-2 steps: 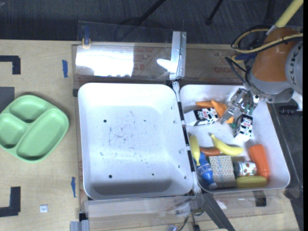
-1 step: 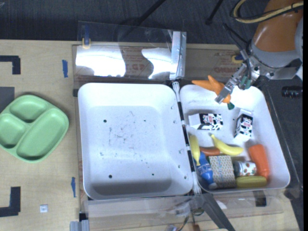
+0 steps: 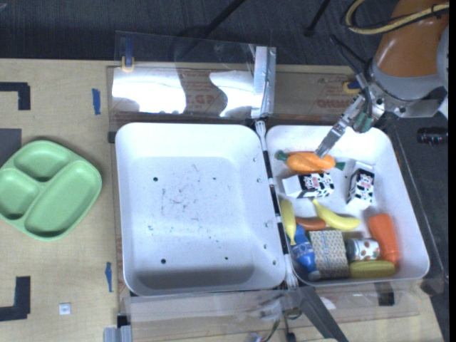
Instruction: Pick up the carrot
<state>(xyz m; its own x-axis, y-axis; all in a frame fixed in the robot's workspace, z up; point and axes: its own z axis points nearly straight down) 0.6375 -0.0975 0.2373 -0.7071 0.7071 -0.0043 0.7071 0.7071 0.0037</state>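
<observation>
The left bin sits beside the right bin, which is crowded with toys. A green plate lies far left on the bench. The arm reaches in from upper right. The carrot lies near the right bin's back, beside two milk cartons. The gripper hovers just above the carrot's right end; whether it is clenched or released cannot be told.

The arm is a bulky, rounded casting in pale grey, with a broad orange band across its upper segment (the orange looks glossy and catches some light). A yellowish cable loops alongside that band, beside a thinner dark one. Below the grey wrist sits a small cluster of darker fittings with a teal-green part, from which a slim, dark grey gripper extends, tapering to a narrow tip.
</observation>
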